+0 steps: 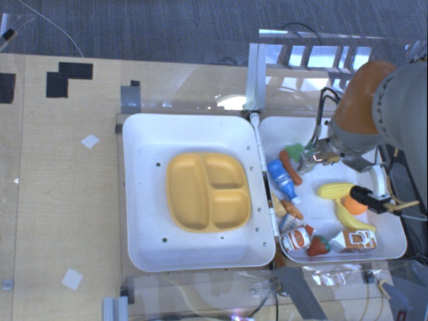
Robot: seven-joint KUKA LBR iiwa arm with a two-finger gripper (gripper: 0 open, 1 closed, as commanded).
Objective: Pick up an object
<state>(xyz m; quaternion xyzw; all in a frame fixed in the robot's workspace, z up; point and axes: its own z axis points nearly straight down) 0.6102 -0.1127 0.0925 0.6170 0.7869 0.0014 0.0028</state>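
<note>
The right bin holds a heap of toy food. My gripper hangs low over the bin's upper middle, under the grey wrist and its orange band. It sits right beside a green item and a red sausage. A blue bottle lies along the bin's left wall. To the right of the gripper lie a yellow corn cob, an orange and a banana. Nothing is visibly lifted off the bin floor.
At the bin's front sit a juice carton, a strawberry, a small can and a carrot. The left bin carries a yellow divided plate. A metal frame stands behind the right bin.
</note>
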